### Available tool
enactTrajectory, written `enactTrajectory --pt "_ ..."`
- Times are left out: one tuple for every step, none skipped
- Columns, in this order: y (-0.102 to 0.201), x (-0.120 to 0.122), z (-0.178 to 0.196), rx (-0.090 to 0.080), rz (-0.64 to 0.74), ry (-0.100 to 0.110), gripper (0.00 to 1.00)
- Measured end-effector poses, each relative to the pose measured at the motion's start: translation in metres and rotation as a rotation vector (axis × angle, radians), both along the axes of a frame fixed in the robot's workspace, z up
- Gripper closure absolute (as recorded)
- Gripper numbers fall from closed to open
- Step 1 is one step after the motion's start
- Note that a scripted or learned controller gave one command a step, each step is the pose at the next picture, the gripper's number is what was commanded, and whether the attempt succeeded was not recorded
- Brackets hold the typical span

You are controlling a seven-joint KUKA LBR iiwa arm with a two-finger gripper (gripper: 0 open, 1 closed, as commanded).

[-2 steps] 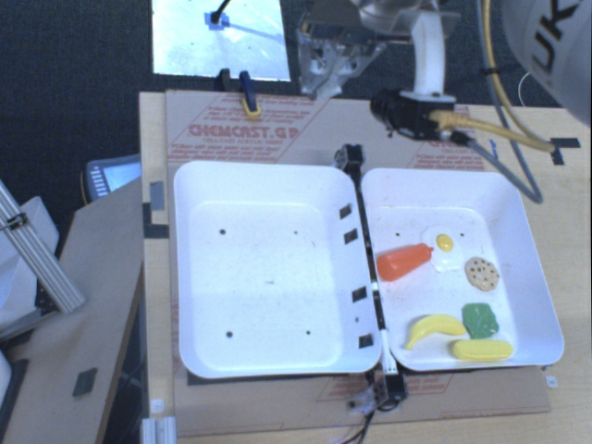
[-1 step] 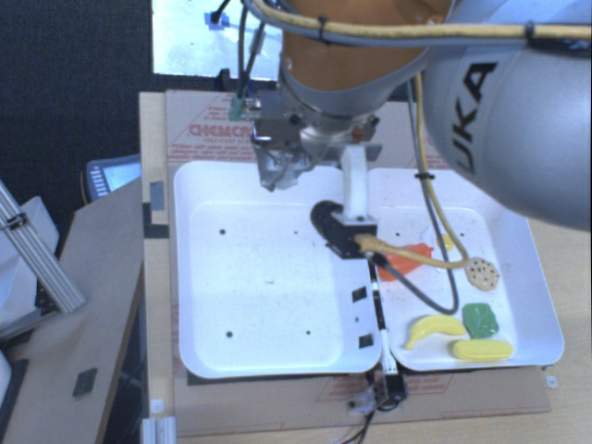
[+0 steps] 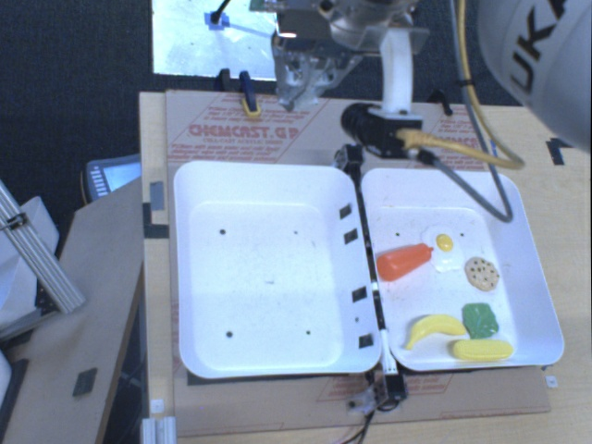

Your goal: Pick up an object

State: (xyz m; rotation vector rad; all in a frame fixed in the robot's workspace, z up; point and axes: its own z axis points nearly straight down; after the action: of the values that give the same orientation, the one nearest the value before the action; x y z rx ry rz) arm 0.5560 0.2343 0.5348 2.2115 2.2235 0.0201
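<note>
One fixed camera looks down at a slant on both white bins (image 3: 268, 178) from above the bench (image 3: 157, 137).

Two smooth, matt white plastic bins (image 3: 268, 276) sit on printed brown cardboard (image 3: 231, 129) below the bare-metal gripper (image 3: 298, 86). In the bin nearer its right, glossy plastic toy food: an orange carrot (image 3: 402, 262), yellow banana (image 3: 435, 328), speckled cookie (image 3: 481, 273).

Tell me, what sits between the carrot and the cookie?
A fried egg, in the camera view, lies between the carrot and the cookie.
</note>
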Motion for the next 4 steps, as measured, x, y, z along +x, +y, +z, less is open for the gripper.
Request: enactTrajectory --pt "0.000 0.023 0.001 -0.004 -0.005 0.009 1.00" --pt "0.000 0.028 0.000 -0.004 -0.005 0.010 1.00" --pt "0.000 0.032 0.000 -0.005 -0.006 0.010 1.00" --pt "0.000 -0.006 -0.064 -0.007 -0.001 0.019 1.00"
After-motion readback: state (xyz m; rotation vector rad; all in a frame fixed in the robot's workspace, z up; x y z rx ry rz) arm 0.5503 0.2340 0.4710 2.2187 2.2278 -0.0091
